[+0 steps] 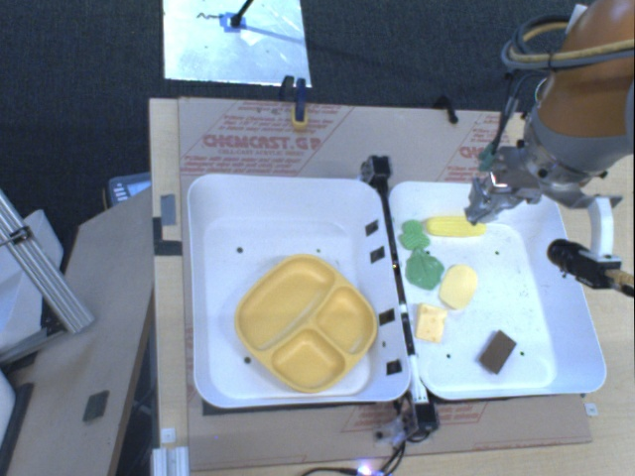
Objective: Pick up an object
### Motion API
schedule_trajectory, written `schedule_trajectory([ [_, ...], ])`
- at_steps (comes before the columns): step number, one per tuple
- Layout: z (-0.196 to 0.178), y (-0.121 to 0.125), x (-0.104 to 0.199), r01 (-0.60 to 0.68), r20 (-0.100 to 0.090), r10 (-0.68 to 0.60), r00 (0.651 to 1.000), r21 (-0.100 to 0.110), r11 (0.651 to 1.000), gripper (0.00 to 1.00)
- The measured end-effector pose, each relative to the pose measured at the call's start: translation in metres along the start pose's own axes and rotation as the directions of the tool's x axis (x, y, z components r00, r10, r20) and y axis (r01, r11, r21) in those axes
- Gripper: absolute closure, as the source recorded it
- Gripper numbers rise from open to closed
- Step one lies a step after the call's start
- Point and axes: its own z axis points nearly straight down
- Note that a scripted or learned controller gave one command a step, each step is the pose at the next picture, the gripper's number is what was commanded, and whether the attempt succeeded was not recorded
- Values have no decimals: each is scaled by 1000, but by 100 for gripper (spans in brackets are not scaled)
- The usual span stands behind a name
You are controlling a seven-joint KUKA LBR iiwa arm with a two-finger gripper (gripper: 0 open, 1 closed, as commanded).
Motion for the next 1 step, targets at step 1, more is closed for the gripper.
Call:
schedule_trajectory([
  [1, 109, 38, 61, 2, 0, -2, 1000, 2, 1000, 100],
])
